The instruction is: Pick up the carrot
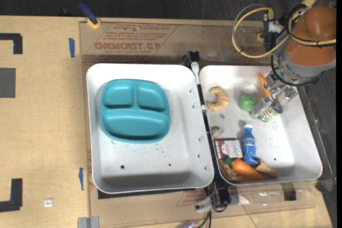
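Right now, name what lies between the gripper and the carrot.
In the camera view, the blue bottle lies between the gripper and the carrot.

The arm (312,34) was cut off by the picture's right edge, and its gripper (275,94), hanging over the right bin (299,136), was too cluttered with metal and cable to show how the fingers stood. Just below the gripper a small clear item (265,114) with a green patch was too blurred to identify. At the right bin's near wall, the carrot (247,168) lay partly under a blue bottle (249,144), with a brown object (267,172) beside it too indistinct to name.
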Controlling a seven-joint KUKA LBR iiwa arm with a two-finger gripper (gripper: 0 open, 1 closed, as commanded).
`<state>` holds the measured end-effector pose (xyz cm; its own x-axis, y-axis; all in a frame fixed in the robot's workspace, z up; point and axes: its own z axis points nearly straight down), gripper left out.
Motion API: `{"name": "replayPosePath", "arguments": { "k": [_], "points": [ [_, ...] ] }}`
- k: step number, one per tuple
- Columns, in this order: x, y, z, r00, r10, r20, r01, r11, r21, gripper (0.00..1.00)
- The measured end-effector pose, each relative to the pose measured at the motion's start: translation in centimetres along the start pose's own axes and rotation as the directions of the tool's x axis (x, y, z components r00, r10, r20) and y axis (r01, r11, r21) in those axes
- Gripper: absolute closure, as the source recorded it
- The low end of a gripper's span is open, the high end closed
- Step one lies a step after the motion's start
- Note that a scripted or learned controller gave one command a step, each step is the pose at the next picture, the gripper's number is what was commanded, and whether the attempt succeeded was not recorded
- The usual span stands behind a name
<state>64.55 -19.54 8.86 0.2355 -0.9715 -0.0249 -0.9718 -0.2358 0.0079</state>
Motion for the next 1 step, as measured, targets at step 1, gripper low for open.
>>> {"name": "replayPosePath", "arguments": {
  "k": [1],
  "points": [
    [-6.8, -2.84, -7.59, 0.986, 0.165, -0.018, -0.165, 0.986, 0.027, 1.0]
  ]
}}
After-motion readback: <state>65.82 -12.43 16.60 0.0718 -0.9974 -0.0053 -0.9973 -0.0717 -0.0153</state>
